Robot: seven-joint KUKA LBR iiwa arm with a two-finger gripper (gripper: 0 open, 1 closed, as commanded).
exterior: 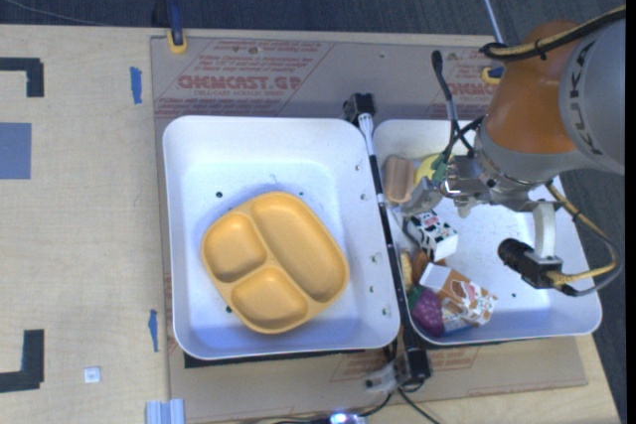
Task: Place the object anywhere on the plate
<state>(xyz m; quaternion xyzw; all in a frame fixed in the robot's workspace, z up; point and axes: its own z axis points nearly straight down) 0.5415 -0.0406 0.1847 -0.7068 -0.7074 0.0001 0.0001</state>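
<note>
Tool (449,182) hangs over right bin (576,313), perhaps touching clutter.

Yellow plate (274,260) in left bin (189,213); arm (542,104) over right bin (576,308).

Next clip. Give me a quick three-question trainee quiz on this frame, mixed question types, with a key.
1. True or false: the yellow divided plate lies in the left bin.
2. Which bin is the arm's gripper over? A) left B) right
3. Fill in: the purple item lies near the right bin's ____ corner in the camera view.

Key: 1 true; 2 B; 3 lower-left.
</note>
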